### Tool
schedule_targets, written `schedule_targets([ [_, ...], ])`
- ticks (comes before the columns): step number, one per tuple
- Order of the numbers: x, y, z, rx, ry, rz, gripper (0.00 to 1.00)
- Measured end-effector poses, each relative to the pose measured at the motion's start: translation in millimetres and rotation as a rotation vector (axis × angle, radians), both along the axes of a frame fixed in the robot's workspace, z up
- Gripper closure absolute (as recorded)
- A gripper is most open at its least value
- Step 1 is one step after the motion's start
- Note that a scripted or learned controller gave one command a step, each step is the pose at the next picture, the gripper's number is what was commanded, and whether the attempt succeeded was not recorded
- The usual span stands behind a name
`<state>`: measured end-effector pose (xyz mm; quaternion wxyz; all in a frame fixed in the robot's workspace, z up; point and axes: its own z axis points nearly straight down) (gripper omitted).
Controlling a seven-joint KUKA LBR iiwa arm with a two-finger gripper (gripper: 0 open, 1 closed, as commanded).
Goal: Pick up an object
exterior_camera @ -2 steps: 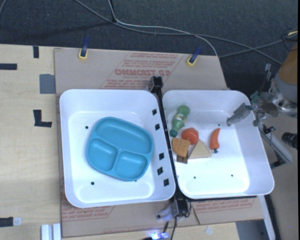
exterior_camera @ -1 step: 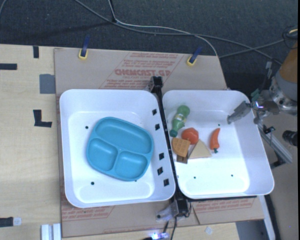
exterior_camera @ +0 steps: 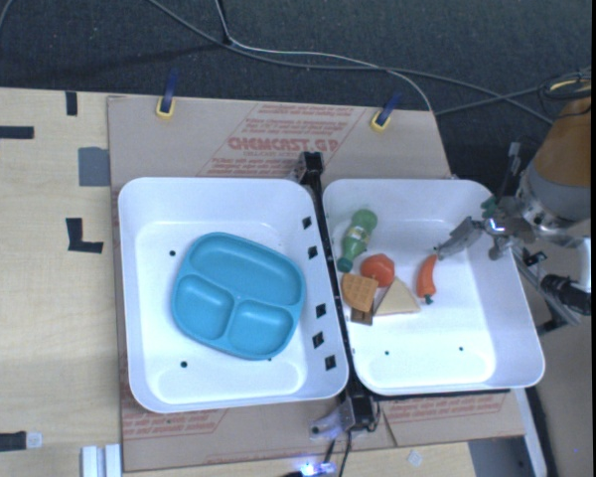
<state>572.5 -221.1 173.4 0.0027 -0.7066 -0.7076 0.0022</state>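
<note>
Whether the fingers are apart or together cannot be told; the gripper (exterior_camera: 457, 239) hangs over the right bin (exterior_camera: 477, 366), just above an orange-red piece (exterior_camera: 427, 275). Nearby lie a red tomato (exterior_camera: 378, 267) and a green bottle (exterior_camera: 356, 237).

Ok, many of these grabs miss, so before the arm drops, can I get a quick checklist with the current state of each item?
1. End effector over the right bin: ok.
2. Nothing held yet: cannot tell, the fingers are too blurred.
3. Nearest target free of neighbours: ok, the orange-red piece lies apart from the others.
4. Clustered items separable: not ok, the red tomato, brown block and cream wedge touch.
5. Green bottle away from the bin wall: not ok, it lies near the divider.
6. Blue tray out of the way: ok, it sits in the left bin.
</note>
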Motion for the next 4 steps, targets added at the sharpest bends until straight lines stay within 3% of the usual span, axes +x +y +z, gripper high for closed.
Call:
schedule_targets([
  [2,8.3,-0.8,-90.0,-0.003,-0.006,0.000,0.00],
  [3,9.9,-2.0,-77.5,-0.007,-0.012,0.002,1.00],
  [4,13.5,6.1,-18.5,-0.001,-0.010,0.001,1.00],
])
